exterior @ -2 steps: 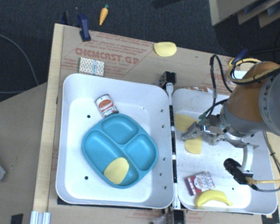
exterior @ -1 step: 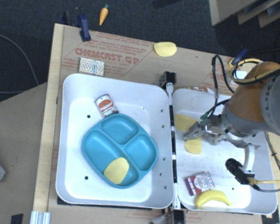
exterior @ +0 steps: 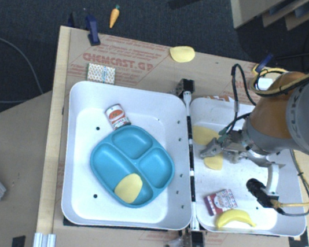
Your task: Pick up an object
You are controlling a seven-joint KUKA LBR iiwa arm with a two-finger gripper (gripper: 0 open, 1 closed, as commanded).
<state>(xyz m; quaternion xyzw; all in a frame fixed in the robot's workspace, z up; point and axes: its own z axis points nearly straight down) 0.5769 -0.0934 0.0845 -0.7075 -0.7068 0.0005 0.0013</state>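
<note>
- Camera view puts your end effector (exterior: 213,149) low in the right bin (exterior: 296,173), at its left side.
- You cannot tell its state.
- A yellow piece (exterior: 213,162) lies just below it, another yellow piece (exterior: 202,134) just above-left.
- A banana (exterior: 235,219) and red packet (exterior: 221,200) lie well apart, toward the near rim.
- Judged step: closing in for a grasp; next, you centre on one piece, pinch, lift.

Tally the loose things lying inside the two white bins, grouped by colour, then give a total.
Blue: 1, the divided plate.
Yellow: 4, the piece on the plate, two pieces by the gripper at and, and the banana.
Red and white: 2, the small can and the packet.
Total: 7.
</note>
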